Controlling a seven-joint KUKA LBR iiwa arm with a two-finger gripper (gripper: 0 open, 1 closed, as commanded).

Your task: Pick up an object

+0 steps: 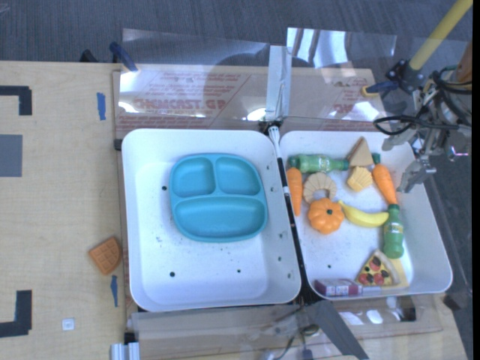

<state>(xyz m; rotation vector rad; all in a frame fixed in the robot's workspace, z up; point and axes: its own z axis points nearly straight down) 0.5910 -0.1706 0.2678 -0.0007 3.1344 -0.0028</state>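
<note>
The right bin [435, 265] holds several toy foods. A green bottle [319, 163] lies at the back, with an orange carrot [294, 190] on its left along the bin's wall. A pumpkin [326, 216], a banana [364, 216] and a ring-shaped pastry [321, 185] sit mid-bin. Bread and cheese wedges [361, 166] lie beside a second carrot [385, 184]. A small green bottle [393, 235], a pizza slice [379, 270] and a red bar [336, 287] lie toward the front. My gripper [417, 172] hangs over the bin's right rim, just right of the second carrot, with nothing seen in it.
The left bin [150, 268] holds a blue divided plate [217, 196]. A waffle-like orange piece [106, 255] lies on the bench left of the bins. Clear plastic panels [225, 88] stand behind the bins. Cables and a yellow pole [442, 25] crowd the upper right.
</note>
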